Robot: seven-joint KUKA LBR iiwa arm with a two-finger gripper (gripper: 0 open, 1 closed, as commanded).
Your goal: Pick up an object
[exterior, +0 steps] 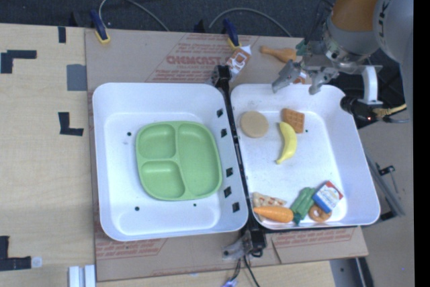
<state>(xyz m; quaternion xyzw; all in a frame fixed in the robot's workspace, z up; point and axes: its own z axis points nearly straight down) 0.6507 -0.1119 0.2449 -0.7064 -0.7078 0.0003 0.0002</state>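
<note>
My gripper point(298, 80) hangs open above the far edge of the right bin point(349, 144), its two grey fingers spread with nothing between them. Below it in that bin lie a round tan cookie point(254, 124), a square waffle cracker point(293, 119) and a yellow banana point(287, 142). At the bin's near edge sit a carrot point(273, 214), a waffle piece point(266, 200), a green vegetable point(302, 203), a small red-and-blue packet point(328, 196) and a brown ring point(319, 214).
The left bin point(114, 144) holds a green divided plate point(179, 160). An orange toy point(277, 51) and a small carton point(236, 61) lie on the cardboard behind the bins. Cables run across the dark floor at the back.
</note>
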